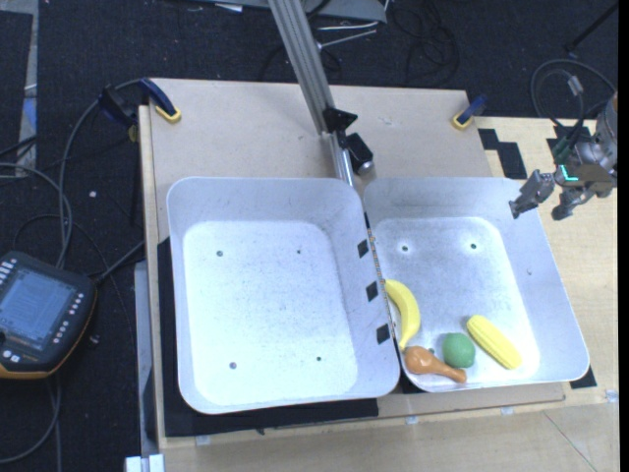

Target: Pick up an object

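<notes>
The gripper is seen at the right edge of the camera view, just above the upper right corner of the right bin. Its jaws are spread wide, w/ nothing between them; the two dark fingers are set apart and point down-left toward the bin rim.

All four objs are found in the right bin, grouped along its near edge, well apart from the gripper. A banana is laid against the bin's left wall, curved, approx. midway down. Just below it an orange piece shaped like a drumstick is placed, its thin end pointing right. A green ball is seen just beside the drumstick; whether they touch cannot be told. To the right of the ball a yellow corn cob is laid at a slant, close to the ball.

The left bin is set beside the right one, their rims overlapping at the centre. Both bins are carried on a pale wooden worktop. An aluminium bar is run from the top of the view down to the bins' junction. A teach pendant is seen on the dark floor at left.
</notes>
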`<state>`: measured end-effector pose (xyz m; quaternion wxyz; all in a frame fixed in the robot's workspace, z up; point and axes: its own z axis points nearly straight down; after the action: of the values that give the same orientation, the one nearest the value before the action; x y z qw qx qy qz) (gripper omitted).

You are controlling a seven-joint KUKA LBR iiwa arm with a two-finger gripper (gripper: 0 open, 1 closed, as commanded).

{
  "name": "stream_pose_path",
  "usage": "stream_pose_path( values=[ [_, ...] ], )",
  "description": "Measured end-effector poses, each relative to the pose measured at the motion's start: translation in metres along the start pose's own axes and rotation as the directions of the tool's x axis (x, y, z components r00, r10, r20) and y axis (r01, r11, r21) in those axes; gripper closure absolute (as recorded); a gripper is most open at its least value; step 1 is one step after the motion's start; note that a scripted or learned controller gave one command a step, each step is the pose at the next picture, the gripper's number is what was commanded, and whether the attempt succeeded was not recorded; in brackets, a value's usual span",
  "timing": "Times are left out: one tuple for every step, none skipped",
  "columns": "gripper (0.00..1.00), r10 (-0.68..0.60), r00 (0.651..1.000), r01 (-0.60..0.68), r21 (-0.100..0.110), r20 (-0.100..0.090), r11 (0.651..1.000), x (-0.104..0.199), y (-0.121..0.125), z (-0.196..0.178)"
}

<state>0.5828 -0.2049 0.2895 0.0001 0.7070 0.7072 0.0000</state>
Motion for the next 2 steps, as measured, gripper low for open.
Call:
stream_pose_path(
  values=[
    [0.0, 0.0, 1.0, 0.0, 0.0, 0.0, 1.0, 0.0, 0.0, 0.0],
    [0.0, 0.0, 1.0, 0.0, 0.004, -0.001, 1.0, -0.001, 0.005, 0.044]
  ],
)
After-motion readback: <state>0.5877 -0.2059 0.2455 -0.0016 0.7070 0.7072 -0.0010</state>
